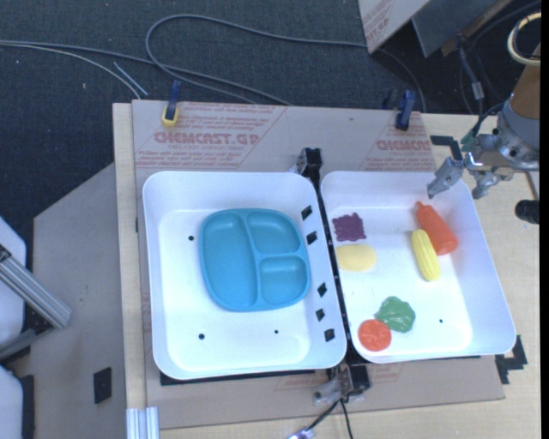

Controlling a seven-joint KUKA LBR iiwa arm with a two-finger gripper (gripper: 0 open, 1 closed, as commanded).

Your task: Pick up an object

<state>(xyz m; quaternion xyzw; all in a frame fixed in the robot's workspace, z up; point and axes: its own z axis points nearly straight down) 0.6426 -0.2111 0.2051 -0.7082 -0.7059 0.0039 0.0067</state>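
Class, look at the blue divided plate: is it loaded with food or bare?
Bare. All three compartments of the plate show plain blue, and the toy foods, such as the corn, lie in the other bin.

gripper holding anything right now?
No. The gripper hangs open over the right bin's far edge, above the carrot.

Board, left of centre: you can read "CHEMCAST GP" in red on the brown protective sheet [206,137] behind the bins.
Board, right: the same red print repeats [401,147], probably "CHEMCAST" again, but it's too faint for you to confirm.
Cardboard box, top: red lettering [386,19], unreadable.
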